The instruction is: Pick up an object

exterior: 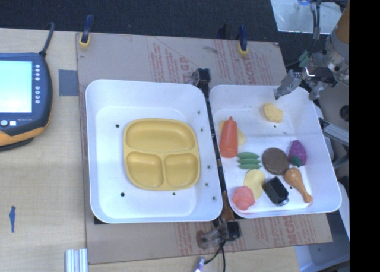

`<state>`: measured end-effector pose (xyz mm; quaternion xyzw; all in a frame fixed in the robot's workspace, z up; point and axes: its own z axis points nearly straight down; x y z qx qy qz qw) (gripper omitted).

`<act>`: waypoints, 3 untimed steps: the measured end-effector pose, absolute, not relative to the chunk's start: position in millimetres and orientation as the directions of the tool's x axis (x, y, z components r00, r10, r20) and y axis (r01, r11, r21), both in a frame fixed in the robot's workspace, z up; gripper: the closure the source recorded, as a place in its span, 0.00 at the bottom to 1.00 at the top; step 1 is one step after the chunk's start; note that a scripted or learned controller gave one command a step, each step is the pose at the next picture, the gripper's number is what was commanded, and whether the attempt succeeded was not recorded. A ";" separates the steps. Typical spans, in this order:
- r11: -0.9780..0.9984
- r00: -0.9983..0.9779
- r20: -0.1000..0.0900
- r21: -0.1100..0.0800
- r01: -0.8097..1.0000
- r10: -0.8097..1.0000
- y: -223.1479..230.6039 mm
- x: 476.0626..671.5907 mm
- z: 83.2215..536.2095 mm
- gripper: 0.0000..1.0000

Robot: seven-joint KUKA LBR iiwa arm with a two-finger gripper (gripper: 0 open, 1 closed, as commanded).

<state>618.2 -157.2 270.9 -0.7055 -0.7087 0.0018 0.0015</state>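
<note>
A divided tray (161, 152) lies in the left bin (101, 193), toy foods (261, 173) in the right bin (323, 202).

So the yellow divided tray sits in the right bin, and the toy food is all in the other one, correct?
Not quite. The camera view shows the yellow divided tray in the left bin; the toy food, such as the orange bottle, lies in the right bin.

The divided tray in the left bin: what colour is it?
Yellow; the divided tray shows in the camera view.
</note>
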 end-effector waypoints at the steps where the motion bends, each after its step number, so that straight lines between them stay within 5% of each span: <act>1: 0.005 -0.005 -0.001 -0.007 1.000 1.000 -176.5 655.5 183.6 0.00; 2: 0.005 -0.005 0.000 -0.007 1.000 1.000 -186.5 655.2 90.4 0.00; 3: 0.003 -0.003 0.000 -0.002 1.000 1.000 -211.9 656.4 92.4 0.00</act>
